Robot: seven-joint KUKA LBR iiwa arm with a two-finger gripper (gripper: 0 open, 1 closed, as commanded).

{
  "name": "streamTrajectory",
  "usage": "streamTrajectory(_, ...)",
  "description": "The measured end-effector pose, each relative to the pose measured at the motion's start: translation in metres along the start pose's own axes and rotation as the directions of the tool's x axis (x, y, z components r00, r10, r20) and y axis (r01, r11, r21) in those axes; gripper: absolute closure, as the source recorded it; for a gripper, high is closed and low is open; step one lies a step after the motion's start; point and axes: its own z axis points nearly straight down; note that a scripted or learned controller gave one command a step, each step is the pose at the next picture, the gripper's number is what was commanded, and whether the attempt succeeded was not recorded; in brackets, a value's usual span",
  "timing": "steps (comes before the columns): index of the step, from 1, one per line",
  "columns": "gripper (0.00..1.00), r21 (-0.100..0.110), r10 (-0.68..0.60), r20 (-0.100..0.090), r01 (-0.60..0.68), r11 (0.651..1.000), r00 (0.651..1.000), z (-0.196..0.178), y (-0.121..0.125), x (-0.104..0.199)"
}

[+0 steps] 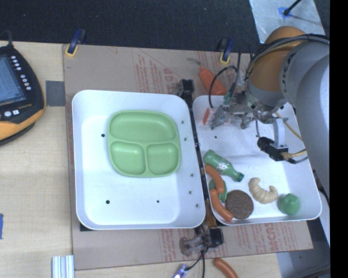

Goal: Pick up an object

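The end effector hovers low in the right bin's bare far corner — whether spread or closed, I cannot tell — well apart from the green bottle; closing here likely grabs nothing.

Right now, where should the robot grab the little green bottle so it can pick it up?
Probably around the fat middle of the green bottle, coming straight down from above. It lies on its side in the right bin, slanting from upper left down to its thin neck at lower right, so the fingers should close across its width. Its upper side is free; an orange sausage lies close beneath it.
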Motion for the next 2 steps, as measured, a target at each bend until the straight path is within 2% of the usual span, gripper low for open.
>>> streamTrajectory(1,0.0,-0.002,0.001,0.0,-0.001,1.0,1.0,0.0,0.0,-0.036)
streamTrajectory(2,0.0,-0.002,-0.001,-0.001,0.001,1.0,1.0,-0.101,-0.059,0.021)
